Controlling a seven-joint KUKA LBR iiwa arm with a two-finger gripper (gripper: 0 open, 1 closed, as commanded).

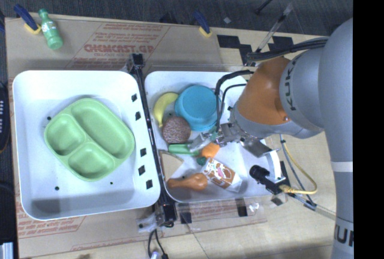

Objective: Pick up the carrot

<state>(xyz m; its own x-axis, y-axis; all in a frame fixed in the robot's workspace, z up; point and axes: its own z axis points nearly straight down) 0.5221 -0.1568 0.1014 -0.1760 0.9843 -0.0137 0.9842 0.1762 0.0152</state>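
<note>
Amid the clutter of the right shallow white bin point(157, 87): small orange carrot with green top point(209, 150), at seven o'clock from the two-finger gripper point(223, 135). Approach step, likely; grasp unconfirmed. Next: closing squarely on it.

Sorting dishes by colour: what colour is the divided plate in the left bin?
Light green; the divided plate shows clearly in the camera view.

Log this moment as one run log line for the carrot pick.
arm: over right bin | gripper: down at carrot | grasp: unconfirmed | carrot: in bin beside brown ball | green tray: left bin
</note>
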